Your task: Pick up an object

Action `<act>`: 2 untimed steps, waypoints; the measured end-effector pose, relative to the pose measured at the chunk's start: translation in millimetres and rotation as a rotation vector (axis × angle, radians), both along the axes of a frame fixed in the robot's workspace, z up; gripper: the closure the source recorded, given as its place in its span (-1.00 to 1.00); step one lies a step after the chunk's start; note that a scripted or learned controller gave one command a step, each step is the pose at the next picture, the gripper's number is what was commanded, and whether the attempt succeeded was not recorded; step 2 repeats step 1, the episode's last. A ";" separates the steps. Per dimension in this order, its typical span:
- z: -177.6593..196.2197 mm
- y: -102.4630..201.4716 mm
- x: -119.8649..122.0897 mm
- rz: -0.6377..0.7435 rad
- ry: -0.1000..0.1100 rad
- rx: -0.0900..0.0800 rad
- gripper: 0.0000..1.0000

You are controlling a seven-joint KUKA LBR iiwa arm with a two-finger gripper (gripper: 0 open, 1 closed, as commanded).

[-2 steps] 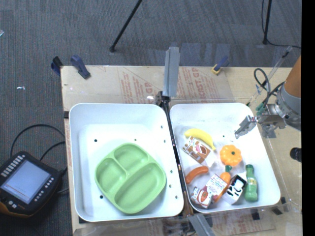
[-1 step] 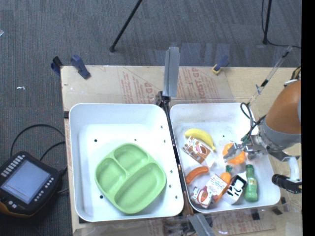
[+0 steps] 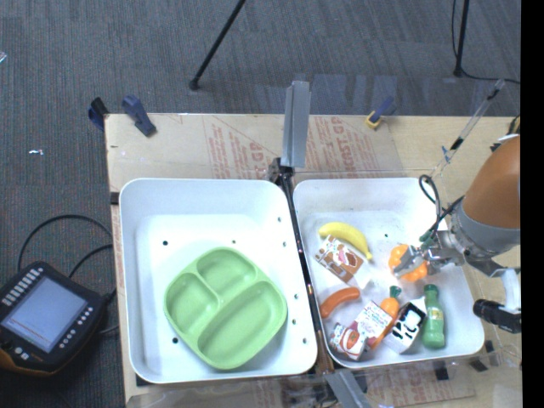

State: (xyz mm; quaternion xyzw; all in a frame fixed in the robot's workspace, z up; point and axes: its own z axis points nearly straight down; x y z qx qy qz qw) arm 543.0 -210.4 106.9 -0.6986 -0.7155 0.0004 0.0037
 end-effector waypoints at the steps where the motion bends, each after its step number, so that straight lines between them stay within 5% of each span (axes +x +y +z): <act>1: 93.0 93.7 9.0 0.006 -0.003 -0.003 1.00; 2: 93.0 93.7 9.0 0.006 -0.003 -0.003 1.00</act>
